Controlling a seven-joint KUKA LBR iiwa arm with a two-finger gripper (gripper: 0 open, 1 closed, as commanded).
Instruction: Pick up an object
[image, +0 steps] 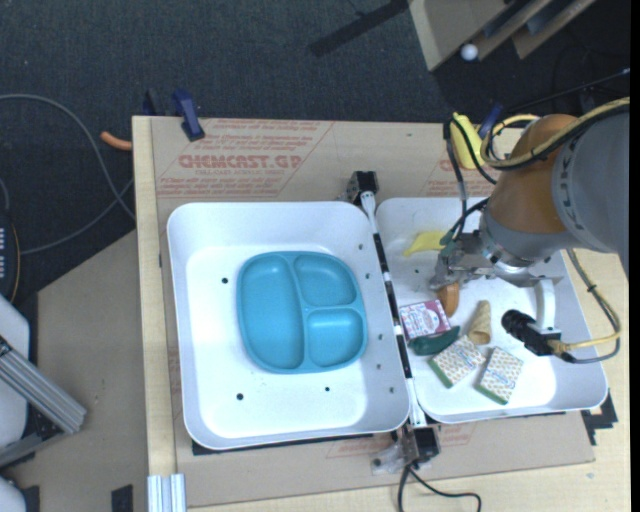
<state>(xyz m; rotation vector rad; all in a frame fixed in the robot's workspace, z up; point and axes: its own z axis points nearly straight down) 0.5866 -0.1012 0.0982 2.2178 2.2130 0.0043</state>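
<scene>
Arm (560, 190) bends down, wrist low over right bin (575, 390).

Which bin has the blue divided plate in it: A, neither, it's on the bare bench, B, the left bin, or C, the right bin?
B: the blue divided plate lies in the middle of the left bin, while the right bin holds the small items and the gripper reaching down among them.

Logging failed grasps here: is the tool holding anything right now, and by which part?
It cannot be told. The tool is down in the right bin, right at a small orange-brown piece, but whether that piece sits between its fingers is unclear.
</scene>
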